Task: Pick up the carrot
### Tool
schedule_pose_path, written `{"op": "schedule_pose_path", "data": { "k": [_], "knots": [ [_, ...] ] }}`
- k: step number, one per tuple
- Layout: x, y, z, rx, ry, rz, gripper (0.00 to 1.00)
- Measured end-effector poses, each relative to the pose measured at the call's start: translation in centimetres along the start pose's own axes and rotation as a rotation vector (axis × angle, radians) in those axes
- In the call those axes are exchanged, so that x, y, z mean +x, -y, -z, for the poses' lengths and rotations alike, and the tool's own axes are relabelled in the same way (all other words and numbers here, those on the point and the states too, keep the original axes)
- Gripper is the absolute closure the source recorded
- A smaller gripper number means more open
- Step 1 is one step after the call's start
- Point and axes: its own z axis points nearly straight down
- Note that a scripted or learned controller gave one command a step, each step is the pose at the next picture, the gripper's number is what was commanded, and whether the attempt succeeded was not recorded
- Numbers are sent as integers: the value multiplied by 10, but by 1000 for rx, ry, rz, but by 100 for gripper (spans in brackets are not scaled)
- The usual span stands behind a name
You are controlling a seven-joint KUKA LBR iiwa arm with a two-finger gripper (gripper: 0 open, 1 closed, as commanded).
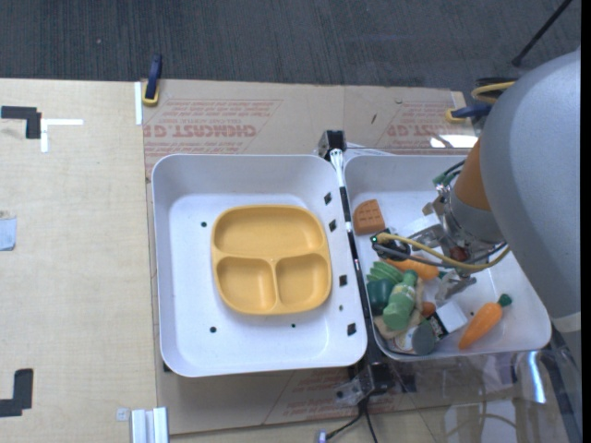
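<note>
We saw the carrot (481, 324) lying near the front right corner of the right bin (531, 338), just beside a heap of toy food. The arm's jaws (450, 270) hovered over that heap; we could not tell their opening. The yellow divided plate (271, 257) sat in the left bin (175, 275).

Yellow divided plate (271, 258) in left bin (175, 275)

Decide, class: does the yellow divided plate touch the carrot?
Apart. The camera view shows the plate in the left bin and the carrot in the right bin.
</note>
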Motion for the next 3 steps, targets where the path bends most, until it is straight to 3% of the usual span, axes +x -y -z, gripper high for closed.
{"op": "schedule_pose_path", "data": {
  "k": [1,2,3],
  "knots": [
    [-49,12,0,-2,-3,66,0],
    [-71,-29,3,5,-18,-5,0],
    [-74,-21,0,1,-6,6,0]
  ]
}}
